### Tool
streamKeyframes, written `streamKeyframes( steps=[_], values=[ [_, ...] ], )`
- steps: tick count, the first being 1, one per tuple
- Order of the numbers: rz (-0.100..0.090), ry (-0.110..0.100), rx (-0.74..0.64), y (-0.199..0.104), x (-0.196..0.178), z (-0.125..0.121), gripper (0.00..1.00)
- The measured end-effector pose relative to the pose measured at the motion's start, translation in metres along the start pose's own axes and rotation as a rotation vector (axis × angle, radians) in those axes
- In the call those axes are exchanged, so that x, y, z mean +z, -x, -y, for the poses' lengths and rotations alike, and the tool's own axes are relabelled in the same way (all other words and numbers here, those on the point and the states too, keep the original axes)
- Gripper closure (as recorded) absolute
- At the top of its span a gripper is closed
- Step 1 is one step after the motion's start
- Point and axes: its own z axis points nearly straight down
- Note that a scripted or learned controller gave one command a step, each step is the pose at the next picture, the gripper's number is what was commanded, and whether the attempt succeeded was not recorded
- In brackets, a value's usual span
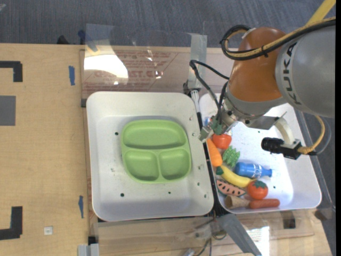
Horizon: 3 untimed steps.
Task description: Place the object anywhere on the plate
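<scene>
At the bottom of the frame, nearest the camera, the lower rims of the two white bins meet; the left bin (101, 196) and the right bin (306, 191) stand side by side and touch along the middle.

In the lower left part of the right bin lies a heap of toy food. Lowest is a red sausage-like piece (264, 202), beside a brown wedge (237, 200) and a melon slice (228, 187). Just above them sit a small tomato (258, 189), a yellow banana (236, 176) and a blue bottle (253, 170) lying on its side. Further up are a green leafy piece (232, 156), an orange carrot (214, 152) along the bin's left wall, and a red strawberry-like piece (221, 140) with a green top.

In the left bin, at mid-frame, the green plate (156, 149) lies flat with one long compartment above two smaller ones; nothing lies in them.

The arm (314, 73) comes in from the upper right, its orange band (258, 65) bulking over the right bin's upper left corner, the wrist pointing down and to the left. The gripper (217, 126) sits at the top of the food heap, just above the red piece and close to the wall between the bins. Whether its fingers are spread or closed cannot be told, as the tips are lost among the toys. A black cylinder (278, 146) juts from the wrist to the right.

At the top, clear taped film (133, 63) lies on the brown bench (37, 159).
</scene>
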Motion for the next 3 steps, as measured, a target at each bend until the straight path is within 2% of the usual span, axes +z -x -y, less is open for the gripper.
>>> streamKeyframes(
  steps=[1, 2, 3],
  values=[
    [-0.003, -0.006, 0.168, -0.063, 0.011, 0.015, 1.00],
    [0.000, 0.002, 0.296, -0.110, -0.051, -0.028, 1.00],
    [0.001, -0.003, 0.299, -0.109, -0.050, -0.026, 0.00]
  ],
)
